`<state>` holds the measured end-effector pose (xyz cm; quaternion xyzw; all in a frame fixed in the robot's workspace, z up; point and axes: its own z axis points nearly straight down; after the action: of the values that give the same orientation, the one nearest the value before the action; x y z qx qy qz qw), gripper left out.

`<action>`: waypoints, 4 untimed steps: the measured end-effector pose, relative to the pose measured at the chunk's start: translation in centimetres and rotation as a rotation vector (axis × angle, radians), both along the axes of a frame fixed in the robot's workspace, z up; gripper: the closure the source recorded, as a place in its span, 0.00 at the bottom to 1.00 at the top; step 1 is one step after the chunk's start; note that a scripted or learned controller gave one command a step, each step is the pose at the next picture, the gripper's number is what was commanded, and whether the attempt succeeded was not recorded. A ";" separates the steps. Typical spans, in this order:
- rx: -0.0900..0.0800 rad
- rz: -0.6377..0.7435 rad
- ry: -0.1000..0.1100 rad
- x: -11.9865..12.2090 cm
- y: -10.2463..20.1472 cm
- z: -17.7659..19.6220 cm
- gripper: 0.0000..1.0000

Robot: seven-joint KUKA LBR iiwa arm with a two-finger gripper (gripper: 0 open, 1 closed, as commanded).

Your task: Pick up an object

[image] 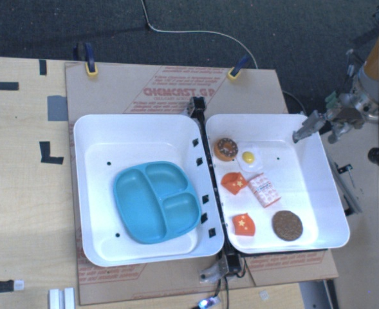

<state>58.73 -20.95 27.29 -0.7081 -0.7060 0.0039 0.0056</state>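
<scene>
Six small items lie loose in the right bin (318,172): a chocolate donut (226,149) at 11 o'clock, a fried egg (249,158) beside it, an orange piece (234,183), a red-and-white packet (264,190) at centre, an orange star block (243,224) and a brown cookie (287,225) at 5 o'clock. The pincer (316,129) hovers at the bin's 2 o'clock rim, holding nothing; its spread cannot be told. A blue divided plate (157,201) fills the left bin (89,172).

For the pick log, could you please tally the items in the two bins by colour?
Blue: 1, the divided plastic plate
Brown: 2, the frosted doughnut, the round cookie
Red-orange: 2, the upper wedge, the lower starred block
White: 2, the fried egg, the red-printed packet
Total: 7
</scene>
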 end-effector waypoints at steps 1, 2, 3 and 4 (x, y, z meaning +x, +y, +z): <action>-0.003 0.004 -0.012 0.2 0.1 0.8 0.00; -0.003 0.003 -0.008 -0.4 -0.6 -4.2 0.00; -0.003 0.004 -0.010 0.2 -1.2 -9.9 0.00; -0.003 0.005 -0.009 0.4 -0.7 -14.3 0.00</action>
<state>59.13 -21.65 12.96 -0.7063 -0.7079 0.0016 0.0013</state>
